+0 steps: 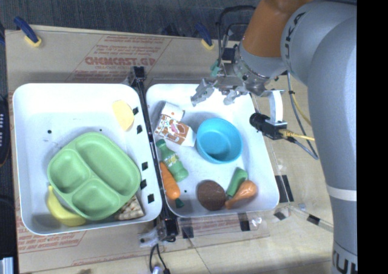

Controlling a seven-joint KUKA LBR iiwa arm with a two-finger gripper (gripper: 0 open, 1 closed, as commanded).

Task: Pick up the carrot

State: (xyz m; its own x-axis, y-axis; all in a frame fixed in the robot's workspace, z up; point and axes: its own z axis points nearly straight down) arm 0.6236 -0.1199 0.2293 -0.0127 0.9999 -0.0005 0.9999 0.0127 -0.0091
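A toy carrot (244, 191), orange with a green top, lies at the front right of the right bin (262, 145), next to a brown round item (211, 194). A second orange, carrot-like piece (170, 185) lies along the same bin's left wall, just below a green bottle (171, 161). My gripper (215, 96) hangs over the back edge of the right bin, well behind both orange pieces. Its fingers are open, with nothing between them.
A blue bowl (219, 139) sits mid-bin below the gripper, with a small printed carton (173, 126) to its left. The left bin (30, 121) holds a green divided plate (94, 173), a yellow piece (123, 114) and a yellow item (60, 211) under the plate.
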